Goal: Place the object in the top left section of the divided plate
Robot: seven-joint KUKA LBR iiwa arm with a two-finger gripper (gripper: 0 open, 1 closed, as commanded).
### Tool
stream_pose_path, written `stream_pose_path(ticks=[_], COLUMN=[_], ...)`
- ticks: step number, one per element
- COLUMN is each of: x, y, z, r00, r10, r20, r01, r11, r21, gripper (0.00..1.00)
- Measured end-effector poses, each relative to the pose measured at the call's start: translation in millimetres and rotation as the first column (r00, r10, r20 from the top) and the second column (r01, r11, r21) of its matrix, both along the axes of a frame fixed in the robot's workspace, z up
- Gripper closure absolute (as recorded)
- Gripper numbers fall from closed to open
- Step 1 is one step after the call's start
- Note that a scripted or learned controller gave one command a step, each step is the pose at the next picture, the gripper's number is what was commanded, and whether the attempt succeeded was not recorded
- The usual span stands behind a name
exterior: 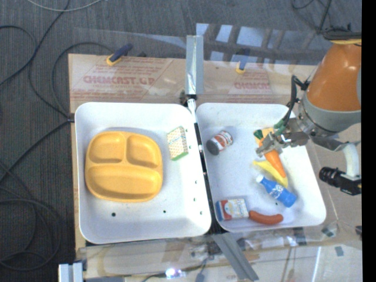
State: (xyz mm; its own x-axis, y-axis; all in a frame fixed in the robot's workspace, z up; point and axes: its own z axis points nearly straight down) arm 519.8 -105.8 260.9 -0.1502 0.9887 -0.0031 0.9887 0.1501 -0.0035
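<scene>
While the grey arm (335, 98) reaches in from the right, its tool (271, 144) sits low in the right bin (235, 175), right at the top of a toy carrot (274, 160); whether its tips are wide or closed on the carrot cannot be told. A yellow piece (271, 173) and a blue bottle (277, 191) lie just below, a can (220, 141), a small carton (232, 208) and a sausage (265, 218) elsewhere. In the left bin (106, 216) lies the yellow divided plate (123, 165), a small patterned block (177, 143) just beside it.
</scene>
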Motion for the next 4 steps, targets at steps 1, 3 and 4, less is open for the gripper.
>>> stream_pose_path(ticks=[1, 3, 4], x=[-36, -36, -36], y=[30, 135, 194], z=[-79, -73, -14], r00=[0.996, 0.992, 0.957], r10=[0.085, 0.129, 0.289], r20=[-0.002, -0.002, -0.001], r01=[-0.085, -0.129, -0.289], r11=[0.996, 0.992, 0.957], r21=[0.005, 0.004, 0.003], gripper=[1.0, 1.0, 1.0])
